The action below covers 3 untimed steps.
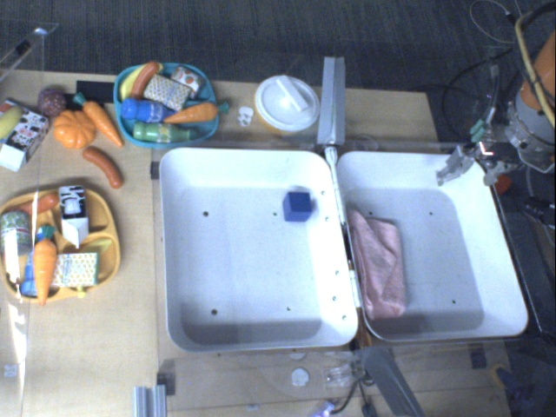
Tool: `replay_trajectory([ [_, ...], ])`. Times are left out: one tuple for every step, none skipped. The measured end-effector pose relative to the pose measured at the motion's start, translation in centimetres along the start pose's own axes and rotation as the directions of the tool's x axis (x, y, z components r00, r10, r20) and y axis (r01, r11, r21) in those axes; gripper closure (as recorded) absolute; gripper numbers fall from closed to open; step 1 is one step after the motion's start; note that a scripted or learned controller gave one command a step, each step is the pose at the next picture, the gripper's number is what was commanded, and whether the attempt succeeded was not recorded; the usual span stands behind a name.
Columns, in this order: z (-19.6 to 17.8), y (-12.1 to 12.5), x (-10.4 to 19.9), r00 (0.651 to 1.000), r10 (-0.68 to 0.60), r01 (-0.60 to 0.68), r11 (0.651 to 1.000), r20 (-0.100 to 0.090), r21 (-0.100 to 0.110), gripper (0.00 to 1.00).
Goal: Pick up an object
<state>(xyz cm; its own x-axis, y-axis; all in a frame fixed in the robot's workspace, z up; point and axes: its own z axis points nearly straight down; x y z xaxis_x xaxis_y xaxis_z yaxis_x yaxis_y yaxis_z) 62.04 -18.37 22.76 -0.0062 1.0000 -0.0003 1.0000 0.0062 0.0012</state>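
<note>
1. Across the middle of the wooden bench (135,320) sit two shallow white bins side by side, touching along their inner rims: the left bin (187,259) and the right bin (469,233).
2. Over the upper right corner of the right bin hangs the grey robot arm (534,120), reaching in from the right edge; its gripper (465,165) hovers above the bin's top rim, well apart from everything inside. Whether its fingers are apart or together I cannot tell, and nothing is seen between them.
3. Against the left wall of the right bin lies a crumpled pink cloth (380,263), stretched lengthwise along that wall.
4. Left of the bins rests a yellow tray (109,233) of toy food and small boxes, with an orange toy carrot (43,263) lying in it.
5. Behind the left bin stands a blue bowl (208,129) heaped with plastic toy food.
6. Just right of that bowl, near the bins' back edge, sits a round yellow container with a white lid (287,102).
7. Beside the blue bowl, on the bare bench, lie an orange toy pumpkin (72,129) and a reddish toy sausage (104,166).
8. Inside the left bin, near its upper right part, sits a small blue cube (298,205), alone on the white floor and close to the dividing rim.
</note>
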Motion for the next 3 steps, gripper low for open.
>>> replay_trajectory([
  [10.9,-3.0,5.4,0.998,-0.058,0.058,0.998,-0.001,0.002,0.00],
  [13.8,-2.8,9.1,0.990,-0.144,0.144,0.990,0.002,-0.011,0.00],
  [13.9,5.0,7.7,0.971,-0.241,0.241,0.971,-0.001,0.000,0.00],
])
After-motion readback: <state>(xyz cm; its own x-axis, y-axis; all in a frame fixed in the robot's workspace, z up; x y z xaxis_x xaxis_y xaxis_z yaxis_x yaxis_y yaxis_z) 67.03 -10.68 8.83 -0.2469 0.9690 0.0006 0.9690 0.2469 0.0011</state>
